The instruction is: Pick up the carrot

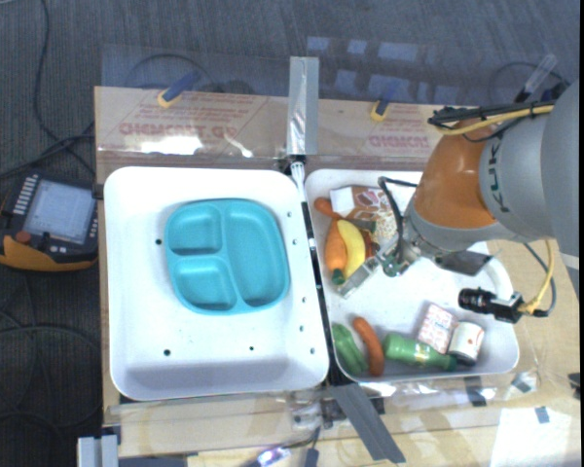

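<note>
Camera view: we saw two white bins side by side on the surface point(175, 115). The left bin point(136, 358) held a teal divided plate point(226, 253). The right bin point(501, 353) was cluttered with toy food.

We placed the carrot point(337, 250) at the right bin's upper left, just beside the wall between the two bins, lying roughly upright in the picture and touching a yellow banana point(353, 239) on its right. Behind them sat a snack packet point(372, 206). Lower down lay a green pepper-like piece point(346, 350), an orange-red sausage-shaped piece point(370, 343), a green bottle point(416, 351) and two small cartons point(451, 333).

The arm point(487, 178) reached in from the right, its orange band over the bin's top part. The pincer point(382, 264) was down in the bin, just right of the banana and near the carrot, tips close to a small grey-green thing point(355, 277). We could not tell whether the pincer was released or clenched; too small and dark. Nothing showed between its tips.

Progress, our judgement: approach roughly done, grasp not. Carrot lay on the bin floor, not lifted. Left to do: shift the pincer leftward past the banana, close on the carrot, lift. Banana contact looked like the likely snag.
</note>
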`<state>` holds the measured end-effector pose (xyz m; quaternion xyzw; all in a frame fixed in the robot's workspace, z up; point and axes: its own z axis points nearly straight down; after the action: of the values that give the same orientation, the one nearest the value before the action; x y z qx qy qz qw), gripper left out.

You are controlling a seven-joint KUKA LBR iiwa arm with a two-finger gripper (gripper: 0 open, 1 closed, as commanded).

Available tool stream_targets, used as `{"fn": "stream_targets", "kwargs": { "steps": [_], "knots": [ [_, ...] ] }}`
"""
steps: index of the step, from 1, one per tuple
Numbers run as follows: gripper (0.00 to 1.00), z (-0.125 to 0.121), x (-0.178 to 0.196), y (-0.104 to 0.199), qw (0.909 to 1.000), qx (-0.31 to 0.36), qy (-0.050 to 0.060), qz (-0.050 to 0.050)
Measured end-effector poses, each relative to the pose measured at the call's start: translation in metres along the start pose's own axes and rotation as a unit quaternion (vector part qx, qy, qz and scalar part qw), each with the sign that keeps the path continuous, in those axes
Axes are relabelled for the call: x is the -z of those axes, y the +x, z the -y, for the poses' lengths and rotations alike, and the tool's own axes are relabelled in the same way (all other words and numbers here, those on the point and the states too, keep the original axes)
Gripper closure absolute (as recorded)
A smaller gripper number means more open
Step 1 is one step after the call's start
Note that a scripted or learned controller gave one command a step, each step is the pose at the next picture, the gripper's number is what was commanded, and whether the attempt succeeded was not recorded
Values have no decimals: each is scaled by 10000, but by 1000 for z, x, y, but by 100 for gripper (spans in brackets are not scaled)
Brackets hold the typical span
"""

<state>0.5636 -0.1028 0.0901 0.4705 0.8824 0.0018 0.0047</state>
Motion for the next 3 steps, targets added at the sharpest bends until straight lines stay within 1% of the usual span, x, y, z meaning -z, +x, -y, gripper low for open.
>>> {"fn": "stream_targets", "kwargs": {
  "steps": [1, 2, 3],
  "knots": [
    [0, -17, 94, 12, 9987, -498, 43, -20],
    [0, -23, 4, -23, 10000, 13, 33, -17],
    [0, -23, 4, -23, 10000, 13, 34, -17]
  ]
}}
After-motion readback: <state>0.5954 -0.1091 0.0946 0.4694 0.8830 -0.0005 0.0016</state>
